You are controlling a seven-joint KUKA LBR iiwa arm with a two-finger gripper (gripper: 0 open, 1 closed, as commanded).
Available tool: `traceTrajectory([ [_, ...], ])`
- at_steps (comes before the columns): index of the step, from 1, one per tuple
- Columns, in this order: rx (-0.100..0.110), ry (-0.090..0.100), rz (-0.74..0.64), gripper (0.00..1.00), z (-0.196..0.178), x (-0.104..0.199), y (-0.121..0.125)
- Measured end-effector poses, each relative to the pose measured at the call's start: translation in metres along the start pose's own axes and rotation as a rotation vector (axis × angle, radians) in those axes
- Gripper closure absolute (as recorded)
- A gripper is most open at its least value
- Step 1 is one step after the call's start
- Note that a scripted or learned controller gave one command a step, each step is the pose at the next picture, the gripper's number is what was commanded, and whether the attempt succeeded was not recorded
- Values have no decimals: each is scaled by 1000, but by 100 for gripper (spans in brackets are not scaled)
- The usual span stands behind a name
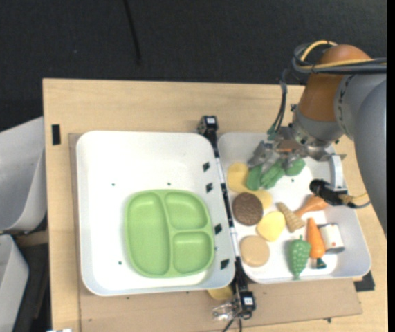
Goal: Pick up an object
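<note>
Dark floor surrounds a pale wooden desk (128,102), and on it we see two white bins side by side. Toward the lower middle of the left bin (107,185) lies a green plate (169,234) with three compartments. The right bin (346,258) is crowded with toy food. From the upper right of the frame the arm (325,95) reaches in, and its claw (278,159) sits low over the upper part of the right bin. We cannot tell whether the claw is released or clenched, or whether it grasps anything. Directly below it, at the claw's tip, lies a green toy (263,178), just beside a yellow piece (236,176) near the bin's left wall. Further down the frame we find a brown disc (247,208), a yellow lump (272,225) touching it, and a tan disc (255,250) below them. To their right lie a cone (292,218), an orange piece (313,204), a carrot (315,239), a bumpy green piece (297,256) and a white box (333,236), all close together in the bin's lower right.
</note>
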State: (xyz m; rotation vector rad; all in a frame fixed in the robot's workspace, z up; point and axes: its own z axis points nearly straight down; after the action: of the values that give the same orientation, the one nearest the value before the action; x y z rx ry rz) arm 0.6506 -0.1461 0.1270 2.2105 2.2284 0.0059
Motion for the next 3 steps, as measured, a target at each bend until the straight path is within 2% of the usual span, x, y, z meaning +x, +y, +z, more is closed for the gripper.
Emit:
traceTrajectory([
  [1,12,2,9,0,28,44,-72],
  [2,3,-1,16,100,16,41,-68],
  [3,-9,-1,0,100,-81,93,-22],
])
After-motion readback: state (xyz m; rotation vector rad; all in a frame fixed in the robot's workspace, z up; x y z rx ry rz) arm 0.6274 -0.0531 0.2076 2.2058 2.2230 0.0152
